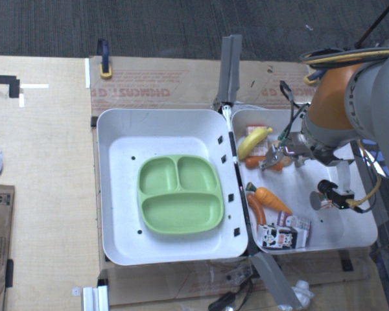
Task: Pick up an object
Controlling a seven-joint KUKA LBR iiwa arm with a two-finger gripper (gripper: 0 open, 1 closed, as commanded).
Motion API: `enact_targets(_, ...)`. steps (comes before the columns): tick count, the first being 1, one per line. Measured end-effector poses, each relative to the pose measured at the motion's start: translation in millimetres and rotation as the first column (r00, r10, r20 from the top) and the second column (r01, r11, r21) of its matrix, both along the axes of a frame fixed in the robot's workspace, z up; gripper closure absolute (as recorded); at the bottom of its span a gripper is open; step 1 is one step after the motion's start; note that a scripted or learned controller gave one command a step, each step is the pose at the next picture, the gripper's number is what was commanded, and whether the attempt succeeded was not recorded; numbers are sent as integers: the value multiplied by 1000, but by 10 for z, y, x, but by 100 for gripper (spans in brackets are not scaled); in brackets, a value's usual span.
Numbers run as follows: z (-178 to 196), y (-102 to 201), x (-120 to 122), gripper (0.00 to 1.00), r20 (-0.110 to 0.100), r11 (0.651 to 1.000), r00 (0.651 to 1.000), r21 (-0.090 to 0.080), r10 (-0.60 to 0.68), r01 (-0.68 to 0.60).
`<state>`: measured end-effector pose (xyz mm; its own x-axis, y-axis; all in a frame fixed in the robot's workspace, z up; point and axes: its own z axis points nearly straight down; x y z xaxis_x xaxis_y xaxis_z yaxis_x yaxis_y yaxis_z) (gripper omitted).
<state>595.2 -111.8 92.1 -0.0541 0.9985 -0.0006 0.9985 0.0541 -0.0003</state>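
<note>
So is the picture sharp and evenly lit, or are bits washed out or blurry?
In the camera view the light is soft and even, with faint shadows inside the left bin; the white bin floors look bright, nearly washed out; the green plate is crisp; the gripper near the banana looks slightly smeared and small; the arm's near part is soft.
</note>
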Motion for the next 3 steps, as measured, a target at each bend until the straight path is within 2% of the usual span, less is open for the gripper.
enact_targets(1, 83, -6, -5, 100, -2, 1000, 1000, -1, 2, -2)
enact_targets(2, 83, -6, -4, 0, -2, 1000, 1000, -1, 2, -2)
enact_targets(3, 171, -15, -4, 100, -3, 1000, 1000, -2, 2, -2)
